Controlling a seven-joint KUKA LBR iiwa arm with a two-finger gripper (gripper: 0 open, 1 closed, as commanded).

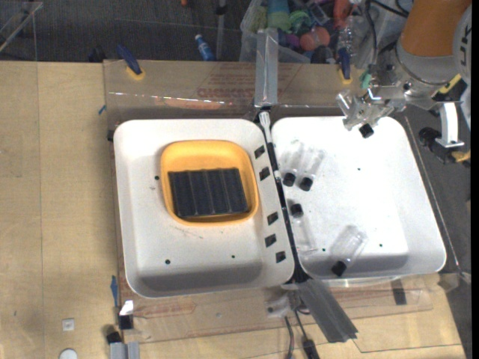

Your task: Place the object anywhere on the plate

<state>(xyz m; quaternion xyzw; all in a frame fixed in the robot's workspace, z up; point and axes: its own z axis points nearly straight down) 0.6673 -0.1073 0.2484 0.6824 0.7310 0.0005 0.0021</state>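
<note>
Clear vial (346, 247) near right bin's (426, 200) front rim.

Grey arm (438, 28) – broad orange band, silver metal wrist, black-tipped fingers (366, 130).

Arm (438, 21) enters from the 2 o'clock corner of the camera view, orange band uppermost, grey wrist section below it angled down toward 8 o'clock. Pincer (362, 120) sits at the end of the wrist, pointing down and toward 7 o'clock, with one dark fingertip (366, 130) visible at its lowest point. Finger spacing not resolvable against the metal hardware.
</note>
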